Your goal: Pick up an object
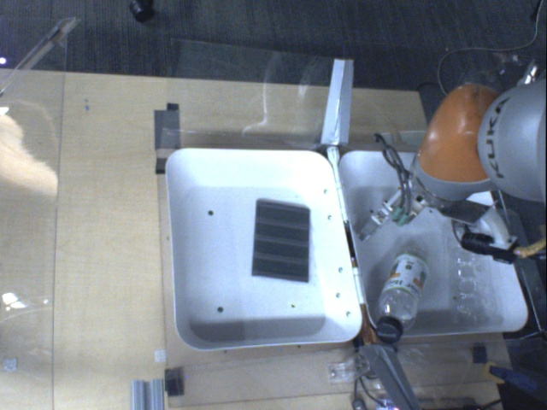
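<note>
A clear plastic bottle (402,290) with a dark cap lies on its side in the right bin (359,178), near the front wall, with the cap pointing toward the front edge. Just above it, toward the back of this bin, the gripper (389,214) hangs over the white floor, apart from the bottle; I cannot tell how it stands. The grey arm (513,143) with the orange band (457,135) comes in from the right. In the left bin (188,178) a dark ribbed block (282,239) lies flat near the middle. Both bins rest on a pale wooden bench (94,229).
</note>
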Robot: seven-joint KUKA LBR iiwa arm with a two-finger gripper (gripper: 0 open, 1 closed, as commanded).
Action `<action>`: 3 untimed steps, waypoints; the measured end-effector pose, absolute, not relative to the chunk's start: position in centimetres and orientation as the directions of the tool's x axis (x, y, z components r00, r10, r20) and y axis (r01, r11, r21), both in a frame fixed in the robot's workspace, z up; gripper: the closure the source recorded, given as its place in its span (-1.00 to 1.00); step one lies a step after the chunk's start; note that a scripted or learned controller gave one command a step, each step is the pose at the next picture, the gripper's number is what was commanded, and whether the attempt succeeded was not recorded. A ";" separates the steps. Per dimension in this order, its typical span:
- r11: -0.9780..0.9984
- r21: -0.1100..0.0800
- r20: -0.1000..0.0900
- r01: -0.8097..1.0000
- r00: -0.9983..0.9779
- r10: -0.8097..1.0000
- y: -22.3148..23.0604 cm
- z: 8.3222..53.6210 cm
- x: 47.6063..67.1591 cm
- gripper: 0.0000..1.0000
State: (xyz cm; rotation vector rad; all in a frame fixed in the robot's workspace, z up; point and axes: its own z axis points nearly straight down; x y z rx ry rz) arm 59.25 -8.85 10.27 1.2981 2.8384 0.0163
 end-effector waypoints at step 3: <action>0.557 0.020 -0.014 0.830 -0.557 0.831 -10.5 10.3 56.9 1.00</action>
